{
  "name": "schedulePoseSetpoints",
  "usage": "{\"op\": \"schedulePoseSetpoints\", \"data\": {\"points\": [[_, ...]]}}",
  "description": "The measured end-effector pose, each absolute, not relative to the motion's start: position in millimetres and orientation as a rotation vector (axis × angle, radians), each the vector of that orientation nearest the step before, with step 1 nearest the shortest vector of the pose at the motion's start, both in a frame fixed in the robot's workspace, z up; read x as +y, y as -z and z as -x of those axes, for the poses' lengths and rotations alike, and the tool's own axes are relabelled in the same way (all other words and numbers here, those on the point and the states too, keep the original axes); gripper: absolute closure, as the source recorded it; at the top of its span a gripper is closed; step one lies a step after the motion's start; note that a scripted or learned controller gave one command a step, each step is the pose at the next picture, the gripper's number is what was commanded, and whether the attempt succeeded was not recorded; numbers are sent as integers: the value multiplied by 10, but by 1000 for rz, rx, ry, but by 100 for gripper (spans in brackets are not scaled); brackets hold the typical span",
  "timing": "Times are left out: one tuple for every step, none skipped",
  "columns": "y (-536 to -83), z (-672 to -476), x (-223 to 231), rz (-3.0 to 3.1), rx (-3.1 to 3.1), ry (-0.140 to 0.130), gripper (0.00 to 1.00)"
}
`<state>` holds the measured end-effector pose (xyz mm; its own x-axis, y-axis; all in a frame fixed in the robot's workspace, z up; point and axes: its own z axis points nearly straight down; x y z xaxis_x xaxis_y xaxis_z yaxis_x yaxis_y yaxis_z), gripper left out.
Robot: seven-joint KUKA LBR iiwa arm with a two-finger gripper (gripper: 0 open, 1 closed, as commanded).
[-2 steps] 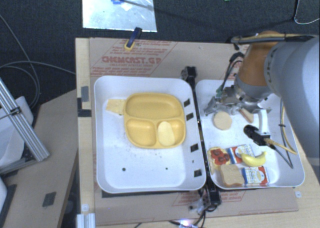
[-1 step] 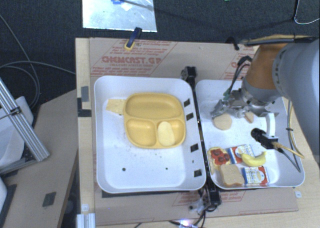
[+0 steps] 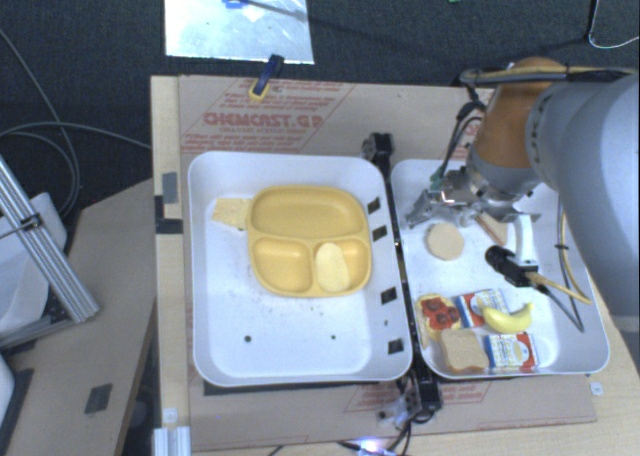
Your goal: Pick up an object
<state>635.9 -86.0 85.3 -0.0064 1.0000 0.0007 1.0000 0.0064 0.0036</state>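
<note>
My gripper hangs low over the upper left part of the right bin, with the arm coming in from the right. Just below it lies a round tan disc, close to the gripper but not held. Along the front of the same bin are a small banana, a red-topped pizza piece, a slice of toast and a printed carton. Nothing shows in the gripper.
The left bin holds a yellow divided tray with a pale oval piece in its lower right compartment. A pale yellow slice lies at the tray's left. The black divider hardware runs between the bins.
</note>
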Motion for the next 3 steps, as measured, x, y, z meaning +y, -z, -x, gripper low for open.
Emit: {"op": "schedulePoseSetpoints", "data": {"points": [[-858,-6709,-1021,-2211,2224,-6,0],[-1073,-6497,-839,-2214,2227,-2,0],[-834,-6279,-885,-2220,2223,2,0]]}}
